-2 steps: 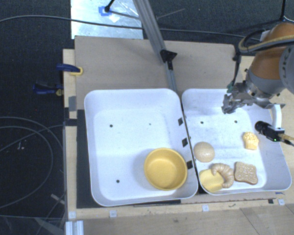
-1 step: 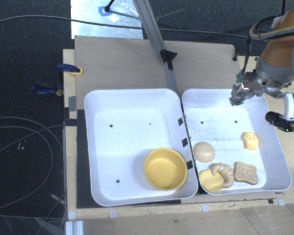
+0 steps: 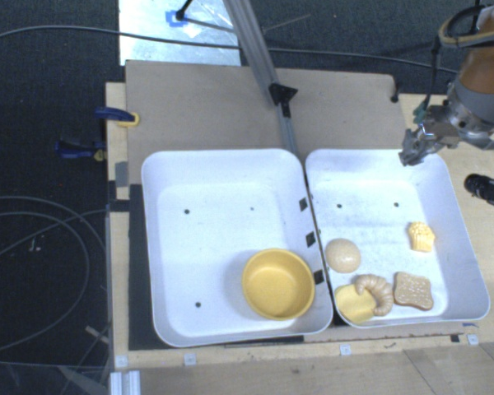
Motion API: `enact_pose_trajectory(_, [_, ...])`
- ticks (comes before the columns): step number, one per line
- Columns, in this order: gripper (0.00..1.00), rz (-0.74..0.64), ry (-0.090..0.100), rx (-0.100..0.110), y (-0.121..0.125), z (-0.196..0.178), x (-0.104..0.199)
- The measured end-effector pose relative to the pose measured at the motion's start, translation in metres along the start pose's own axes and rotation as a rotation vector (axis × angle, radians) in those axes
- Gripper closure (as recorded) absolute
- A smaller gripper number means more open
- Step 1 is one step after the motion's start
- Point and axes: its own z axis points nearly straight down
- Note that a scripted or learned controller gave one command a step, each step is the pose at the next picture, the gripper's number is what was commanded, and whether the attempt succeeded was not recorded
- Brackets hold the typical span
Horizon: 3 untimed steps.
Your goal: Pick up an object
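My gripper (image 3: 412, 155) hangs over the far right corner of the right bin (image 3: 370, 179), with nothing visible in it. In that bin lie a round beige bun (image 3: 342, 255), a small yellow corn-like piece (image 3: 421, 237), a slice of toast (image 3: 412, 290), a tan croissant (image 3: 375, 290) and a yellow flat piece (image 3: 354, 304) under the croissant. All of them sit in the near half of the bin, well below the gripper. A yellow bowl (image 3: 278, 283) stands upright in the left bin (image 3: 198, 179) near its front right corner.
A grey metal pole (image 3: 259, 48) slants across the back of the bench down to the seam between the bins. A blue clamp (image 3: 82, 148) and a yellow-tipped clamp (image 3: 119, 118) sit at the bench's left edge. Cables lie on the dark floor at left.
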Motion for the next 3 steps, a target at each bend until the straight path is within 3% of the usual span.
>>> enact_pose_trajectory(2, [1.0,-0.003,0.003,0.004,0.033,0.007,0.107])
enact_pose_trajectory(3, [1.0,-0.004,0.004,0.003,0.036,0.003,0.169])
